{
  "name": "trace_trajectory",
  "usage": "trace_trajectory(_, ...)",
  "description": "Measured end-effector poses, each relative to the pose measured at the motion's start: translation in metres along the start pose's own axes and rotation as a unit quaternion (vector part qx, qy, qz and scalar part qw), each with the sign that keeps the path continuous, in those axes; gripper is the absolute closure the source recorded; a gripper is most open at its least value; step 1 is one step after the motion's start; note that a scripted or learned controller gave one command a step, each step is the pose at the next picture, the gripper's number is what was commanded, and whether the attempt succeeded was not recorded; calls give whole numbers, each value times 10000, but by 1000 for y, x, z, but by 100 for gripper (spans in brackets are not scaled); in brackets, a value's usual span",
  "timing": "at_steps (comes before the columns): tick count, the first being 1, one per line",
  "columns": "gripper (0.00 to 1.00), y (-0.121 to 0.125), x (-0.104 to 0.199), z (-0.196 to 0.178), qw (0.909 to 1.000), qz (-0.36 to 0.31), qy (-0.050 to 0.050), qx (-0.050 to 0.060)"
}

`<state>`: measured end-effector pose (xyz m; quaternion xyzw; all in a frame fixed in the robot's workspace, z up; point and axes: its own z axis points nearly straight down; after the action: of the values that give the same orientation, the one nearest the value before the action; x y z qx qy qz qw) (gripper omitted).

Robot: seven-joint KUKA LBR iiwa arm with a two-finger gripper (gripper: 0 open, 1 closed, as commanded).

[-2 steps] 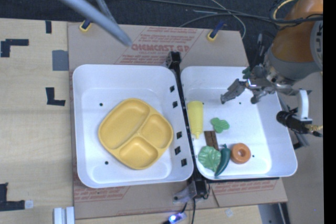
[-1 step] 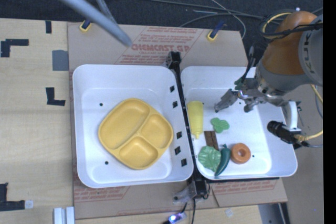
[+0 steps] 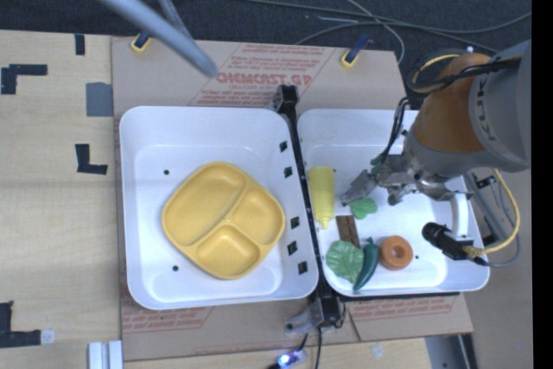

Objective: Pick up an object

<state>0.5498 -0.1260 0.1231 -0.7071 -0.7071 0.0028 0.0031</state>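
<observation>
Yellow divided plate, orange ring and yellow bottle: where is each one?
Yellow divided plate (image 3: pixel 224 219), camera view, middle where its ridges meet.
Orange ring (image 3: pixel 397 252), camera view, its rim.
Yellow bottle (image 3: pixel 322 194), camera view, middle of its body.

Grey arm reaching from right, end effector lowered, wrist bent

A pale wooden desk with small black tape marks carries a flat brown cardboard sheet printed with red lettering. On that sheet two shallow white plastic bins sit side by side, touching: the left bin and the right bin.
</observation>
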Motion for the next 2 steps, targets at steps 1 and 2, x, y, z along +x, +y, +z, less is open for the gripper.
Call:
trace_trajectory(1, 100, 2, 1, -13, 10000, -16, 4, -24)
trace_trajectory(2, 100, 6, -1, -56, 10000, -8, -4, -58)
